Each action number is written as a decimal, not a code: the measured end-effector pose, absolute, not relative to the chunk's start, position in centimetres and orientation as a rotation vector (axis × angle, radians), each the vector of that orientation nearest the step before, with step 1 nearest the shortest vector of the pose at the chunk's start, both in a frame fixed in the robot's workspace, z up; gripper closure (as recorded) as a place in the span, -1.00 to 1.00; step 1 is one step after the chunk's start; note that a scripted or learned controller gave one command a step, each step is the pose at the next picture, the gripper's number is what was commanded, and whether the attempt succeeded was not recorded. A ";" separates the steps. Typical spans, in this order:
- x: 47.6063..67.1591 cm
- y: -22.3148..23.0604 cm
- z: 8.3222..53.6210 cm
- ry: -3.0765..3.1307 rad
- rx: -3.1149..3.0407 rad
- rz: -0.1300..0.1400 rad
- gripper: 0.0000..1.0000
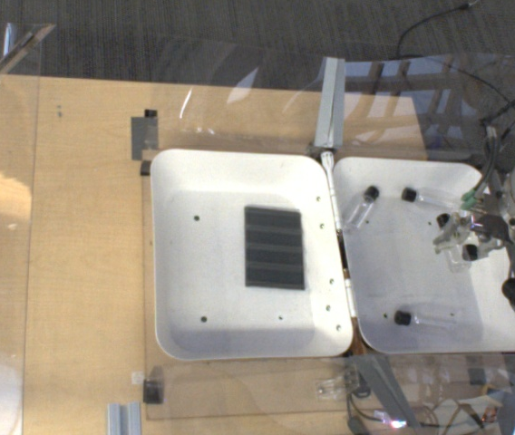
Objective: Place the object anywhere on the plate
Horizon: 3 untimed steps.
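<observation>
A dark ribbed rectangular plate (274,246) lies flat in the middle of the left bin (185,270). Three small clear tubes with black caps lie in the right bin (393,270): one (362,205) near its upper left, one (418,196) at the top middle, one (419,317) near the front. My gripper (459,235) hangs over the right side of the right bin, far from the plate. Pale, glassy shapes sit around its tip, and whether one of them is a tube between the fingers is unclear.
A metal post (331,105) stands behind the gap between the bins. Black brackets (147,134) sit at the left bin's corners. Cables (475,98) run behind the right bin. Clear panels edge the bench.
</observation>
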<state>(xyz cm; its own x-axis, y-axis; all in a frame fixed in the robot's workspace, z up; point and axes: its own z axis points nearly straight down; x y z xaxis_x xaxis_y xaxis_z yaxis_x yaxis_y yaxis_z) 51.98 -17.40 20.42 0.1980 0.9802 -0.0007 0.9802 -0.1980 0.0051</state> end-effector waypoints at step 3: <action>66.9 -0.4 24.4 2.396 2.031 -0.002 1.00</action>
<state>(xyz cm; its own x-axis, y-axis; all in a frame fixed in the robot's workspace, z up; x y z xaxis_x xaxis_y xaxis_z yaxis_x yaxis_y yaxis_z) 66.85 -0.37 24.44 -0.1641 0.9864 -0.0012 0.9864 0.1641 -0.0004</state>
